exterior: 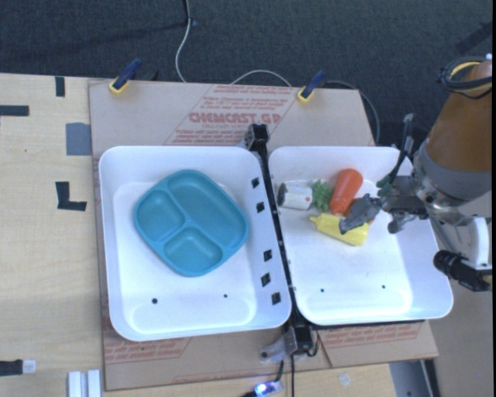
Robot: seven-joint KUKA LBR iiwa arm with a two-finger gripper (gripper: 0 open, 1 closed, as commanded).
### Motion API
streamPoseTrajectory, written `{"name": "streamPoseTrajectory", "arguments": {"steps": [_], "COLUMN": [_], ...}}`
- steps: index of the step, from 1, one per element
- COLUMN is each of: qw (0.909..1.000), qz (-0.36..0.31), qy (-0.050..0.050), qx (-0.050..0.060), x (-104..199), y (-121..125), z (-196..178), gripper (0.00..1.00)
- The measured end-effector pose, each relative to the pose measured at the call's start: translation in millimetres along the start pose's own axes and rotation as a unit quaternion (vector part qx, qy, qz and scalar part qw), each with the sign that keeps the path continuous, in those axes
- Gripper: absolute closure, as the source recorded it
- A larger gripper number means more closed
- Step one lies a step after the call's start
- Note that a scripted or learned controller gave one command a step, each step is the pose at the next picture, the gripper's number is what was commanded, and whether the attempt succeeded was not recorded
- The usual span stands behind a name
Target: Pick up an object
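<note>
The right bin (355, 292) holds an orange carrot (345, 188) with green leaves (321, 193), a yellow toy (340, 227) and a small white cylinder (295, 195), all clustered in its upper left part. My gripper (363, 212) reaches in from the right, its dark fingers hovering over the yellow toy's right end, just below the carrot. Nothing shows clearly between the fingers.
The left bin (124, 296) holds a blue divided plate (191, 221). A black divider (269, 222) runs between the bins. The arm's orange band (467, 122) and grey wrist stand over the right bin's right rim. Yellow and blue clamps (126, 75) hold the cardboard at the back.
</note>
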State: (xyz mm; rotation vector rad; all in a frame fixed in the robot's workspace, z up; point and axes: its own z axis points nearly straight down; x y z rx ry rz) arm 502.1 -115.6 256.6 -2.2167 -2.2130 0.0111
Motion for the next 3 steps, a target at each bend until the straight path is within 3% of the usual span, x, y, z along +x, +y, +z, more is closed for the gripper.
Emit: {"name": "streamPoseTrajectory", "arguments": {"steps": [1, 3], "qw": [1.0000, 1.0000], "qz": [-0.002, -0.001], "qy": [-0.001, 0.000], "qx": [-0.005, -0.001], "x": [0.3, -3.0], "y": [1.8, -13.6], "z": [-4.4, 94.7], "gripper": [0.00, 0.00]}}
